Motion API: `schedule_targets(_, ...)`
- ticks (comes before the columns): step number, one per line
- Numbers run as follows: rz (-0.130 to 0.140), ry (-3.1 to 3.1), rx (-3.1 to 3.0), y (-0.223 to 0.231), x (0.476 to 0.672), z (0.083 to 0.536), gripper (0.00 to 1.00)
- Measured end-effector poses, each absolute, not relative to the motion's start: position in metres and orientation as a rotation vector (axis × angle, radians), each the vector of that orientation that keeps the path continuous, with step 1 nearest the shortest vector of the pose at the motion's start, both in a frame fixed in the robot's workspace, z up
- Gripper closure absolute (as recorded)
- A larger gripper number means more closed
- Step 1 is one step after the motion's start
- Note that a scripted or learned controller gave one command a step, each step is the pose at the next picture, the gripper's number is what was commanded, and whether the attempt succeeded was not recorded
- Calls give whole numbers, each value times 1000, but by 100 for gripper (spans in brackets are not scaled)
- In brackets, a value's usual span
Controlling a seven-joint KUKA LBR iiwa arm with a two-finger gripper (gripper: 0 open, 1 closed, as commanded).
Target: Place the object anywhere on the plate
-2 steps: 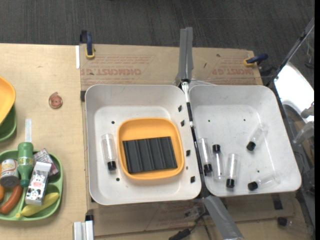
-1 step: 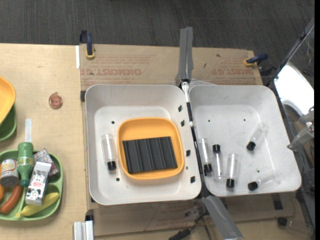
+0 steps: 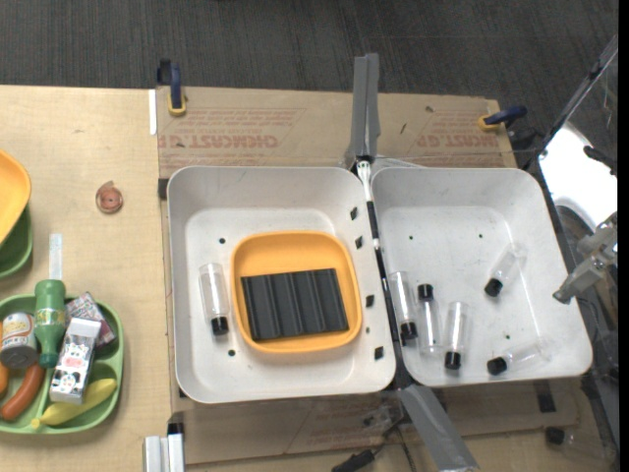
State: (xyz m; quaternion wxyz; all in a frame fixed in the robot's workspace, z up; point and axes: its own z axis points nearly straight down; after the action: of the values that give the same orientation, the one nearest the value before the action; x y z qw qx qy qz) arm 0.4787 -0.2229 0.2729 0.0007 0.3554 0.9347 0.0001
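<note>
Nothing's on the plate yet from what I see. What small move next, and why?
Probably bring the gripper, now at the right bin's right edge, leftward over the nearest vial. Several clear vials lie loose there, and the orange plate in the left bin holds just a dark ridged insert.

You've got the plate (image 3: 295,254) in the left bin (image 3: 192,362), one vial (image 3: 213,300) just left of it; five vials (image 3: 428,313) lie scattered in the right bin (image 3: 462,190).
</note>
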Motion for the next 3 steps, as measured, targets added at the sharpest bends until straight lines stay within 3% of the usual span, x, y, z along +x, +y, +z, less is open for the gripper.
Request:
schedule_targets(1,1,3081,614,-220,478,222,0)
schedule_targets(2,1,3117,380,-222,479,379,0)
schedule_targets(3,1,3135,-165,-222,479,290,0)
